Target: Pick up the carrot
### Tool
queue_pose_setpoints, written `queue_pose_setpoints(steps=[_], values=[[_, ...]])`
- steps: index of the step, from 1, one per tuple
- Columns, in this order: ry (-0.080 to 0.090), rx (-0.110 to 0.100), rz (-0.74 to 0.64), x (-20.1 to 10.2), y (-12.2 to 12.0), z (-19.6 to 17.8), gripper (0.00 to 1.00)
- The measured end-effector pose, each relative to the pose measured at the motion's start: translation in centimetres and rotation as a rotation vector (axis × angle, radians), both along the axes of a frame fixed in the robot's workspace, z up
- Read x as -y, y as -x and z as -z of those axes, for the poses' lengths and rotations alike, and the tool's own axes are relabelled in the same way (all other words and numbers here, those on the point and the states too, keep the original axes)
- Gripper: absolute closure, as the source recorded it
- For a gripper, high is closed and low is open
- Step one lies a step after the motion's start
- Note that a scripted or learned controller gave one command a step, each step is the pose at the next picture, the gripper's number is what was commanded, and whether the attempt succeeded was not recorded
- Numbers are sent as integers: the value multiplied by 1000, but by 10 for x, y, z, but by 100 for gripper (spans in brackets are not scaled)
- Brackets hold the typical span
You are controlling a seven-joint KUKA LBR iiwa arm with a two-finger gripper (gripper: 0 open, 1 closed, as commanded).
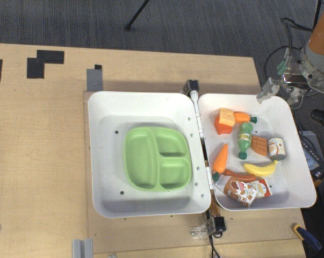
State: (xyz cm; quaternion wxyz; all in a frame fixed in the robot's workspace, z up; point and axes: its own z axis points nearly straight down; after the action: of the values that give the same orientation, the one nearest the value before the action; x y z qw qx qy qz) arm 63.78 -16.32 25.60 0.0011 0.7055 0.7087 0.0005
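The gripper (pixel 269 90) hung over the right bin's (pixel 304 195) upper rim, holding nothing; how far its fingers stood apart could not be told. The carrot (pixel 221 158) lay well below and left of the fingers, beside the bin's left wall, stem end lowest, with the green bottle (pixel 244 139) between. Judged: approach not begun

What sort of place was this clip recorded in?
Probably a robotics lab bench, not a kitchen: two white bins sit on a plywood top over grey carpet, the food is toys like the carrot and banana, and cables trail beside the arm.
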Motion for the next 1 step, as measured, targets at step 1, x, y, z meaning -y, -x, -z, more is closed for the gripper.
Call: queue_pose_setpoints(steps=[1], values=[[-1,-2,-173,-43,-13,114,0]])
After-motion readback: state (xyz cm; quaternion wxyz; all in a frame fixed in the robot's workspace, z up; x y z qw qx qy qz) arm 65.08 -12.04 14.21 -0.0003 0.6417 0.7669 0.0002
